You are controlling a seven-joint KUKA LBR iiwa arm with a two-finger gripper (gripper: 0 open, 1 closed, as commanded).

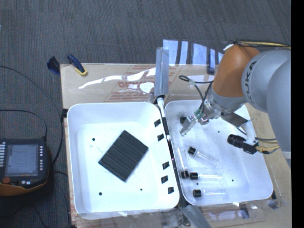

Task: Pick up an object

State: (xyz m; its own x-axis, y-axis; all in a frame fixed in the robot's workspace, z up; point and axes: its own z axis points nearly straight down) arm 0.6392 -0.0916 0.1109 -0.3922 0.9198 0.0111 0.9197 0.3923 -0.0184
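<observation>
Clear vials in right bin, claw (grip state unclear) low above them, black slab in left bin.

a dark ribbed rectangular block lies flat and askew in the left bin. in the right bin, four clear black-capped vials lie on their sides near its left wall.

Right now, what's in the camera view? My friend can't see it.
The robot's gripper hovers in the right bin above several clear tubes with black caps. A dark ribbed block lies in the left bin.
</observation>
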